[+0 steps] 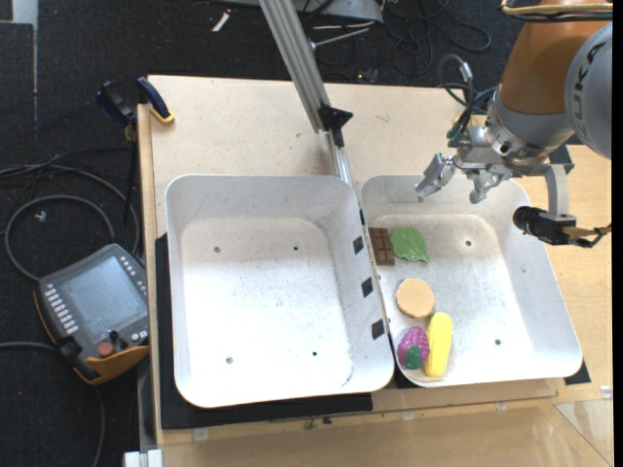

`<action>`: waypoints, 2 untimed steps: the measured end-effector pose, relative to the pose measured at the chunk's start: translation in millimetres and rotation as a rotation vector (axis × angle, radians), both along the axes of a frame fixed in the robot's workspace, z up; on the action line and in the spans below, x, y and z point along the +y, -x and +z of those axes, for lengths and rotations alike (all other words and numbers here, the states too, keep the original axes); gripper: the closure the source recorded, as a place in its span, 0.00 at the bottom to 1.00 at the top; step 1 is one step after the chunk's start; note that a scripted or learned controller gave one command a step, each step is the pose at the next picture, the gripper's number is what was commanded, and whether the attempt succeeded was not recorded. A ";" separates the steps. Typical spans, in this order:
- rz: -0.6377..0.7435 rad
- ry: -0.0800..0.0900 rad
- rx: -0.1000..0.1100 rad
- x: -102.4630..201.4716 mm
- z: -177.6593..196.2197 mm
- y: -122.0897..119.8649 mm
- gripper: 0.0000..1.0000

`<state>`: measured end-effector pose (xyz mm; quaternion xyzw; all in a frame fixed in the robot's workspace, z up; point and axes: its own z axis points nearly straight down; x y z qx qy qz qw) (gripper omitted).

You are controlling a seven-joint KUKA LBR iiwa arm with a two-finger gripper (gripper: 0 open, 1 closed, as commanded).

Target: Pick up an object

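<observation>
While the left bin [258, 280] lay bare beside it, the right bin [506, 290] held a small cluster along its left side: a brown chocolate bar [382, 245] touching a green leaf [410, 244], a round tan biscuit [417, 298] below them, then a pink-and-green fruit [413, 346] pressed against a yellow corn cob [439, 343]. Further right and toward the bin's far edge, the gripper [456, 184] hovered with its fingers spread apart and nothing between them, well apart from every piece.

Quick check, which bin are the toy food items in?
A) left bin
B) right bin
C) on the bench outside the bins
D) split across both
B: the brown block, green leaf, tan disc, yellow corn and pink-purple piece all lie along the left side of the right bin.
</observation>
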<state>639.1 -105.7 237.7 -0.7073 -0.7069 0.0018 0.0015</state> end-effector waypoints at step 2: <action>0.000 0.000 -0.001 0.9 -103.5 -7.4 0.00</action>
